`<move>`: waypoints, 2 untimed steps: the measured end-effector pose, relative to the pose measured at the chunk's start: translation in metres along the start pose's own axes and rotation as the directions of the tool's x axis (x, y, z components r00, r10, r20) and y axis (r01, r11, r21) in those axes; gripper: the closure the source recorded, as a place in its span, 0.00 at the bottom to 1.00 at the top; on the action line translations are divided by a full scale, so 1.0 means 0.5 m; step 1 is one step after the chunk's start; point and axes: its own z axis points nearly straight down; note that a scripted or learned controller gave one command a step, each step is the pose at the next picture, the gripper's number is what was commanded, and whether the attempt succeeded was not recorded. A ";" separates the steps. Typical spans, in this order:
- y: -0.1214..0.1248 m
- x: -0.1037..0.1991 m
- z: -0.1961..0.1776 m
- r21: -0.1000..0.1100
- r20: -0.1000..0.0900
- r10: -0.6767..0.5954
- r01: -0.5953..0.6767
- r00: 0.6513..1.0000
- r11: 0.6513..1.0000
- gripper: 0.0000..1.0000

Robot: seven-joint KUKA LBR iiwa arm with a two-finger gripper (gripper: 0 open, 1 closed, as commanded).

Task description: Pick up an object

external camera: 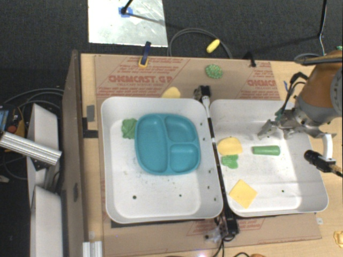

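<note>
Your claw, released, hovers above the green stick in the right bin; lower next, then clench.

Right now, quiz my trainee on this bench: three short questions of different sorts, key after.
1. True or false: the blue tray lies in the left bin.
2. Which item lies nearest the hand? A) yellow square B) green bar C) yellow lump
3. Fill in: the small green piece in the right bin lies just below the yellow ____.

Key: 1 true; 2 B; 3 lump.
</note>
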 end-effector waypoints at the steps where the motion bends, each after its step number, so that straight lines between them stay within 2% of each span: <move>1: -0.120 0.118 0.000 0.006 -0.003 -0.003 0.003 1.000 1.000 0.00; 2: -0.120 0.057 0.031 0.004 0.001 0.003 -0.003 1.000 1.000 0.00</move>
